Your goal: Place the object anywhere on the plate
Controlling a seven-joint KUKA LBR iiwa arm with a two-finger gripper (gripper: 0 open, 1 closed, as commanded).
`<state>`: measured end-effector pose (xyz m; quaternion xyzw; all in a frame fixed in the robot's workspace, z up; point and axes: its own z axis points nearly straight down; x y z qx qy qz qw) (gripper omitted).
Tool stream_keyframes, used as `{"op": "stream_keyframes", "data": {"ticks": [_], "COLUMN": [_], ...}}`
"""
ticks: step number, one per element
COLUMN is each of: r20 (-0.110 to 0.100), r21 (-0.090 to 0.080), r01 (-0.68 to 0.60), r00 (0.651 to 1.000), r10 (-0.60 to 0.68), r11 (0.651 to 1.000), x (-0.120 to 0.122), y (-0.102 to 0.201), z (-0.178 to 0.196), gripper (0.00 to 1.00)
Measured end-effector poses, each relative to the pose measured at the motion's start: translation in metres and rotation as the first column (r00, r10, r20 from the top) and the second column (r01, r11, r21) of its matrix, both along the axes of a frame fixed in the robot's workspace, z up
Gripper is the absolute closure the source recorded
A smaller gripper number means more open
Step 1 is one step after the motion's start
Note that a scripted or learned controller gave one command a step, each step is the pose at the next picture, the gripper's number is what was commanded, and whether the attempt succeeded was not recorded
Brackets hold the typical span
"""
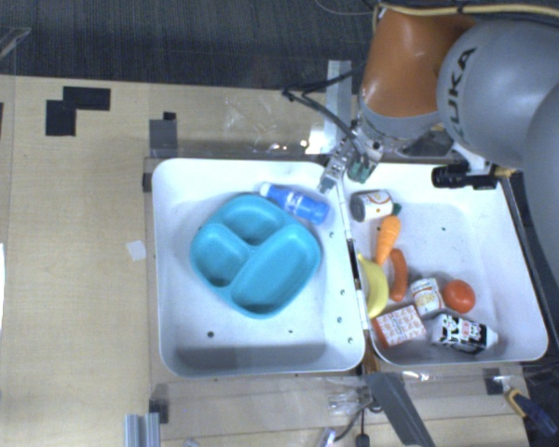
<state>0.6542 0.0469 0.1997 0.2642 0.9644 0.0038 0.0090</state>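
Nearest the camera, in the right white bin (pixel 531 338), a black-and-white bottle (pixel 463 333) lay on its side by the near wall, with a small red-and-white box (pixel 399 325) just to its left. Just beyond them were a small labelled can (pixel 427 296) and a round red tomato (pixel 459 295), close together. A yellow banana (pixel 376 285) lay along that bin's left wall, and a reddish-orange sausage (pixel 400 273) lay right beside it. Farther on, an orange carrot (pixel 386 238) pointed away from the camera, and a small white jar (pixel 373 203) with a dark patch lay near the far left corner.

In the left white bin (pixel 252 357), a blue sectioned plastic plate (pixel 256 254) sat about in the middle, with nothing on it. A blue bottle (pixel 293 201) with a white cap lay on its side against the plate's far rim, the cap end pointing left. Whether it rested on the rim or only touched it could not be told.

The gripper (pixel 345 168) hung above the wall between the two bins, just beyond the blue bottle's right end. Whether it was apart or together could not be told, nor whether it touched the bottle. Behind it, the grey arm (pixel 503 73) with its orange band (pixel 405 59) reached in from the right over the far edge of the right bin.
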Motion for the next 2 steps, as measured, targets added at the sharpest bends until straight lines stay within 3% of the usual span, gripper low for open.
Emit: {"op": "stream_keyframes", "data": {"ticks": [1,2], "r20": [-0.010,-0.011], "r21": [-0.002,-0.004], "r01": [-0.263,-0.449], "r00": [0.965,0.894], "r10": [0.263,0.448], "r11": [0.965,0.894], "x": [-0.007,-0.039], "y": [0.056,0.029], "z": [-0.013,-0.013], "gripper": [1.00,1.00]}}
